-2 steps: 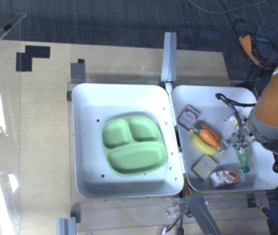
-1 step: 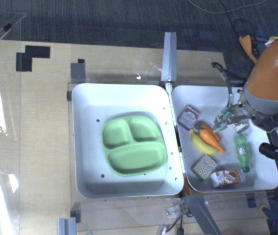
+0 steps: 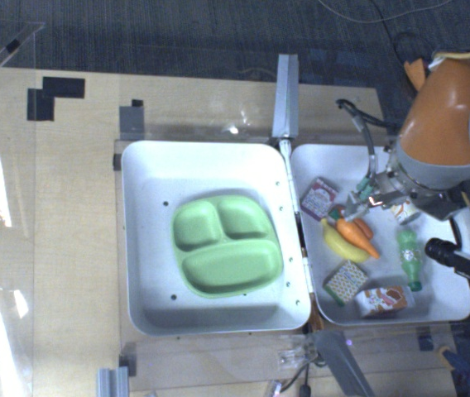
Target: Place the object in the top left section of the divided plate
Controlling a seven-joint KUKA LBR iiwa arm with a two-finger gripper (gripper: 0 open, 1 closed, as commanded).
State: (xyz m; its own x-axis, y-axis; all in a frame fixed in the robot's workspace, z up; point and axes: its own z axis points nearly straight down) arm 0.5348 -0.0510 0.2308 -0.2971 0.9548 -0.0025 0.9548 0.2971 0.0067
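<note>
Fingers of the gripper (image 3: 367, 198) hang low in the right bin (image 3: 450, 304), just above the carrot (image 3: 356, 232); whether they are spread or shut cannot be told, and nothing shows between them. The arm (image 3: 450, 118) leans in from the right, its orange band above the grey wrist. Beside the carrot lie a banana (image 3: 340, 244), a green bottle (image 3: 409, 257) and small packets whose printing is too blurred to read. In the left bin (image 3: 144, 304) sits the green divided plate (image 3: 227, 245).
</note>
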